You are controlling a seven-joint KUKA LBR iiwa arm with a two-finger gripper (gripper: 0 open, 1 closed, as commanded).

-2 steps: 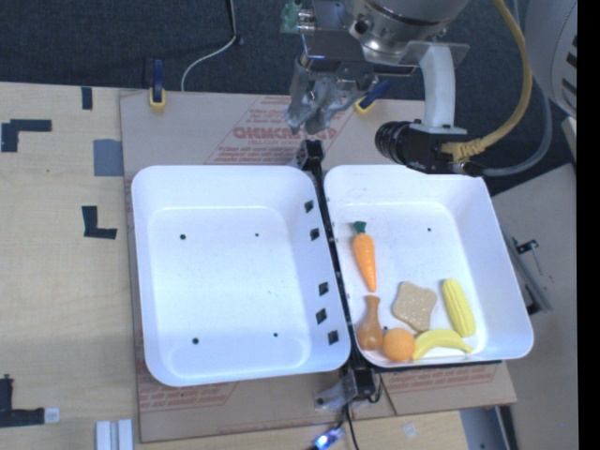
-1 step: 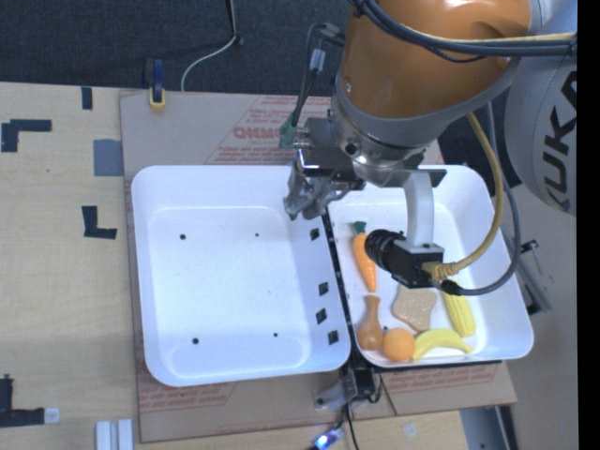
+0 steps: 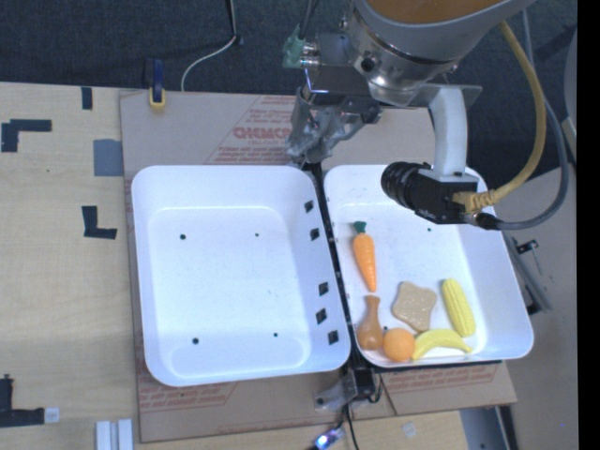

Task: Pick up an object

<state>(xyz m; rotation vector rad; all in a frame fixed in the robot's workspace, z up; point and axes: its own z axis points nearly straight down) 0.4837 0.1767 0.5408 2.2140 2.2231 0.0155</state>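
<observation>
Nearest the camera, the right bin holds an orange, banana, corn and bread slice; farther back lies the carrot. It looks light, rigid and smooth; grip across mid-body. Beyond, the tool hangs over the bins' far edge; finger spacing cannot be determined.

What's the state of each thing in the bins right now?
Carrot: lying flat, right bin.
Bread slice: flat.
Corn: lying beside bread.
Banana: lying at front wall.
Orange: resting, touching banana.
Gripper: above bins' far edge, holding nothing.
</observation>
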